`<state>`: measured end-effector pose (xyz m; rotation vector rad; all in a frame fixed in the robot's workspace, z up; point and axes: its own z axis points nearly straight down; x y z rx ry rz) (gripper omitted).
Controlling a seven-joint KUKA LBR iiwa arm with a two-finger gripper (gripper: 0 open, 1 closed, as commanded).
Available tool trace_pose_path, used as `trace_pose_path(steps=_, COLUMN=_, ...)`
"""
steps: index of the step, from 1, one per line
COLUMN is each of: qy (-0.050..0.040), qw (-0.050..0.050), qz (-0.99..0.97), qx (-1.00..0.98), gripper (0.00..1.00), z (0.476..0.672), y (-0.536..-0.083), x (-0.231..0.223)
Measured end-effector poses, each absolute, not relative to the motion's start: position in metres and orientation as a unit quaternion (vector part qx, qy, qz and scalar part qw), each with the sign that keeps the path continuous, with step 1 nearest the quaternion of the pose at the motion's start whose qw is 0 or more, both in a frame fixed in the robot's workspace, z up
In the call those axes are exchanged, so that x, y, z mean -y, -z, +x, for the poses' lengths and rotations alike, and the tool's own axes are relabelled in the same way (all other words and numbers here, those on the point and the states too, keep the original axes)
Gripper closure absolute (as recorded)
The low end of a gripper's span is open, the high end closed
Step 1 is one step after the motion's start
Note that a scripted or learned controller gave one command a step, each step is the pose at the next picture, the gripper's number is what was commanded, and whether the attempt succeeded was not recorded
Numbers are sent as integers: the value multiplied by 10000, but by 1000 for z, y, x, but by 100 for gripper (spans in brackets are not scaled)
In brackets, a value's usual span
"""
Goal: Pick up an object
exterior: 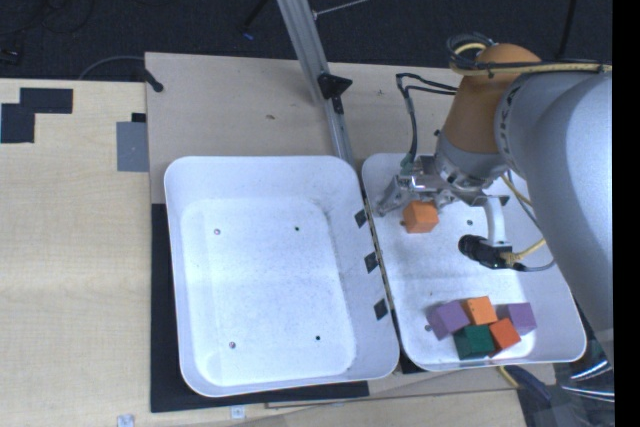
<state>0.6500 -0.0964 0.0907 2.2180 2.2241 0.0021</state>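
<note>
My gripper (pixel 420 200) hangs over the upper left part of the right bin (pixel 560 347). A small orange cube (pixel 421 217) sits between its metal fingers (pixel 393 198), so it is shut on that cube. Whether the cube is clear of the bin floor I cannot tell. In the bin's near corner lies a cluster of blocks: a purple block (pixel 448 317), an orange block (pixel 481 309), a second purple block (pixel 520 318), a green block (pixel 474 343) and a red-orange block (pixel 506 335).
The left bin (pixel 200 177) stands beside the right one, with black clips (pixel 372 261) along the shared rim. A slanted metal rail (pixel 300 25) rises behind the bins. A black fitting with a cable (pixel 485 252) hangs from the arm over the right bin.
</note>
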Motion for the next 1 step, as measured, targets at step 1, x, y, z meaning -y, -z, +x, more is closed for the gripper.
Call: trace_pose_path(steps=1, qy=24, qw=-16, qz=7045, qx=-7097, gripper=100, z=648, y=-100, x=98)
